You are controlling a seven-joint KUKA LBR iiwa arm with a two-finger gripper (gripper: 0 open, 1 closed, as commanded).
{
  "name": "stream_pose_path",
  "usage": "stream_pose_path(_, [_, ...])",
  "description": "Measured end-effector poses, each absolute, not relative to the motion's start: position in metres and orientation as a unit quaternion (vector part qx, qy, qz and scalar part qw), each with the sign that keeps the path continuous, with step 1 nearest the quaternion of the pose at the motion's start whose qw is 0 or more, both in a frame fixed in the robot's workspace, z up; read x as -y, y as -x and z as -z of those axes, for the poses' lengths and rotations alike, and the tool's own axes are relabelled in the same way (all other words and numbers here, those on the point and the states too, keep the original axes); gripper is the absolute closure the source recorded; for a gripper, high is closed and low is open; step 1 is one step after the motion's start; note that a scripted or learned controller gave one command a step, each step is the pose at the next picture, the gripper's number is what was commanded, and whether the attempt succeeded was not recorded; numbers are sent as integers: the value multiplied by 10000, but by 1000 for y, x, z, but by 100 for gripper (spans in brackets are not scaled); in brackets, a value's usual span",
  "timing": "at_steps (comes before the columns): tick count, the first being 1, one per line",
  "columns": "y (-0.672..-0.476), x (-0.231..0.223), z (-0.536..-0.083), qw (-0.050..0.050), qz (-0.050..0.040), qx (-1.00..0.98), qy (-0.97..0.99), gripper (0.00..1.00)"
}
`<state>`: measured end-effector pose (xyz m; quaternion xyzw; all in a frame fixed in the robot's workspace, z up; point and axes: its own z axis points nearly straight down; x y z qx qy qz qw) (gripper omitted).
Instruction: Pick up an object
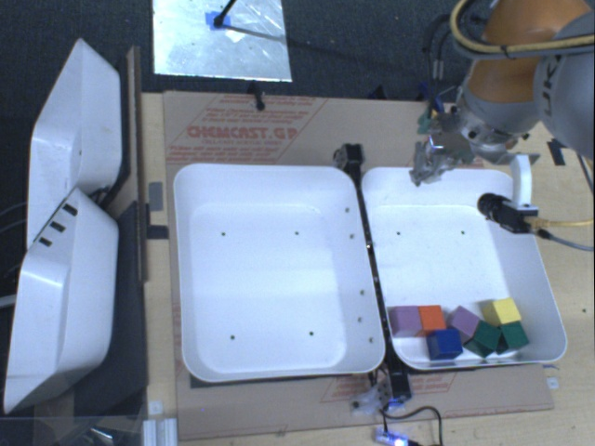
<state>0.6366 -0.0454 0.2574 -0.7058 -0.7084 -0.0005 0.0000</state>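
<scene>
1. The task's things are small coloured blocks, in a cluster at the near edge of the right shallow white plastic bin [465, 240]: a pale purple block [404, 320], an orange block [431, 317], a blue block [445, 343], a second pale purple block [464, 321], a dark green block [484, 338] and a yellow block [506, 310]. They lie close together, some touching.
2. The grey metal two-finger gripper [429, 167] hangs over the far edge of this right bin, well apart from the blocks. I see nothing between its fingers; if they are apart or together I cannot tell.
3. My judgement: no block is picked yet, so the reach, the grasp and the lift are all left.
4. Left of the right bin, just beside it, stands the left shallow white bin [270, 272].
5. Both bins rest on a brown cardboard sheet [242, 128] with red print. Beyond the right bin lies a shiny silver plate [221, 26] on dark floor.
</scene>
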Motion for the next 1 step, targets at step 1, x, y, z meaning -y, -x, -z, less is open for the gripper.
stream_pose_path(1, [-617,0,-239,5,2,7086,7056,100])
